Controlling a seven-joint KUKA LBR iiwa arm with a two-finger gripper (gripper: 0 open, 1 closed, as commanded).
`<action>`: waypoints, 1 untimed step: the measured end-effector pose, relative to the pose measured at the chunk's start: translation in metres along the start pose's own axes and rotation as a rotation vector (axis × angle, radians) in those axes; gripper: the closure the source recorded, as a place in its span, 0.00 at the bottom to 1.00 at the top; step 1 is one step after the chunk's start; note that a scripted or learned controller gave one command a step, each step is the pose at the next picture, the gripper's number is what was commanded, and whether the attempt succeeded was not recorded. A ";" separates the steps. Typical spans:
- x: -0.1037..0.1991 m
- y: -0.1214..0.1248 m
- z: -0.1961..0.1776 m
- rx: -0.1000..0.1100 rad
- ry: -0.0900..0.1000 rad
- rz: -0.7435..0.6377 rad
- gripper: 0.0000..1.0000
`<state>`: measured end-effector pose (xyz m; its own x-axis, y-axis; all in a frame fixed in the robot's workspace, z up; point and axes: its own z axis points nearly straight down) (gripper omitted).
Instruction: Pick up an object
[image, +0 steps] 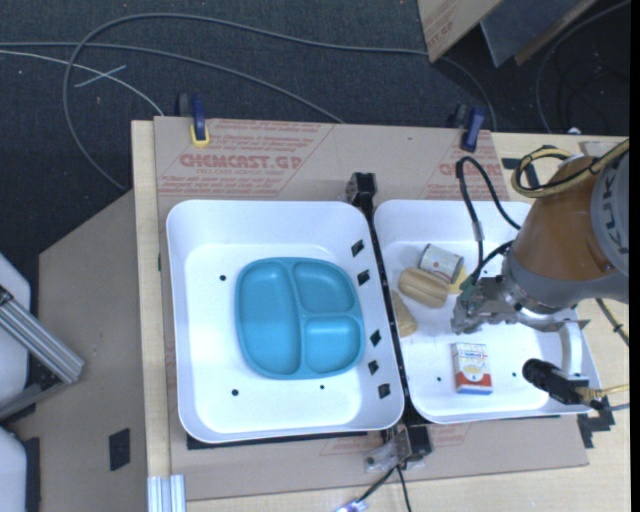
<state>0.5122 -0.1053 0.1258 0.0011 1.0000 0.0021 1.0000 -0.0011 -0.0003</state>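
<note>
Hovering low in right bin, end effector; grip state cannot tell, nothing seen held. Small red-white box just below it; wooden cylinder and small can just left. Blue divided plate in left bin

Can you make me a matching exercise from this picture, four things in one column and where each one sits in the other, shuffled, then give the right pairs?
Things:
1. blue divided plate
2. small red and white box
3. tan wooden piece
4. claw

Places:
A. right bin, near its front edge
B. middle of the left bin
C. over the right bin, between the wooden piece and the box
D. right bin, close to the wall shared with the left bin

Pairs: 1-B, 2-A, 3-D, 4-C
</note>
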 end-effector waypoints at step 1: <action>0.000 0.011 -0.051 -0.006 -0.003 -0.002 1.00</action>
<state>0.5236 -0.1057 0.1764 -0.0012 1.0000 -0.0009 1.0000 0.0012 0.0059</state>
